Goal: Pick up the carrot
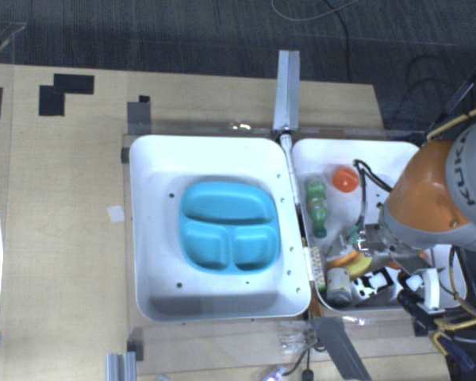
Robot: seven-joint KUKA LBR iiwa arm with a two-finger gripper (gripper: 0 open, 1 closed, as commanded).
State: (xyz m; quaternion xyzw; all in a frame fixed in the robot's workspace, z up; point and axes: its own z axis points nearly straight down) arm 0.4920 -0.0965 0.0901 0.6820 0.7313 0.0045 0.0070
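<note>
The left bin (143, 213) is white, holding a sky-blue divided tray (226, 225); the right bin (305, 153) is white too, with a red-orange round thing (346, 179), a green bottle-like thing (316, 207), and an orange sliver, likely the carrot (345, 257), among yellow, black and white bits; the arm (436, 193) is grey with an orange band; the bench (55, 236) is pale wood with black patches; the floor (143, 14) is dark grey.

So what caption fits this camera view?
Arm reaching into the right bin of toys beside a blue tray.
</note>
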